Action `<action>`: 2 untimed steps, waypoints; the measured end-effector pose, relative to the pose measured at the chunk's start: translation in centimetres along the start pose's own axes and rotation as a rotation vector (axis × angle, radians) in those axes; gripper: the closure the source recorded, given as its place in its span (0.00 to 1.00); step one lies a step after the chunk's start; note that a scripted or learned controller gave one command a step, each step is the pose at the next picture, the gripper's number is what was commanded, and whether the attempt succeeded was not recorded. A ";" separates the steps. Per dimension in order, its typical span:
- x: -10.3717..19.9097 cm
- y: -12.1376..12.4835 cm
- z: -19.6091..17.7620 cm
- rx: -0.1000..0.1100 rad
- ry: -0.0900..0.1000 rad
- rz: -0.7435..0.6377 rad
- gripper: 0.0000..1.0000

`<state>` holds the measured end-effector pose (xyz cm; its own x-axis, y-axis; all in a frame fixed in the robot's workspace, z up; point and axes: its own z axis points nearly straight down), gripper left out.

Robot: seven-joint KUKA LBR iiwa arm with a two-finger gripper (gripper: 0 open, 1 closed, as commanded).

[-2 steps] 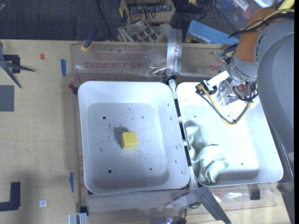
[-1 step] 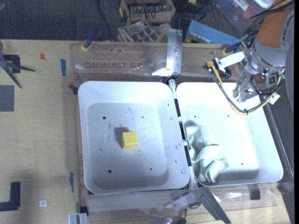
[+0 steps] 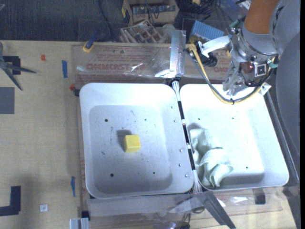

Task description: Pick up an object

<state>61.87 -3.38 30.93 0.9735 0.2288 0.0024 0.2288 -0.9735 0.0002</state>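
gripper (image 3: 234, 86) hovering over right bin's (image 3: 267, 128) far edge, state unclear.
yellow block (image 3: 132, 143) sitting in left bin (image 3: 95, 99); crumpled white cloth (image 3: 208, 157) lying in right bin.

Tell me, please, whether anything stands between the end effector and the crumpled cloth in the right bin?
Nothing visible does. The end effector hangs over the right bin's far edge, and bare bin floor separates it from the cloth at the near left.
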 end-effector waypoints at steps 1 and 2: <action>0.9 -7.8 0.4 0.000 -0.001 0.025 1.00; 0.9 -7.6 -0.6 -0.001 0.001 0.030 1.00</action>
<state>61.01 4.21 31.49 0.9798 0.1997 0.0036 0.1997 -0.9799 0.0007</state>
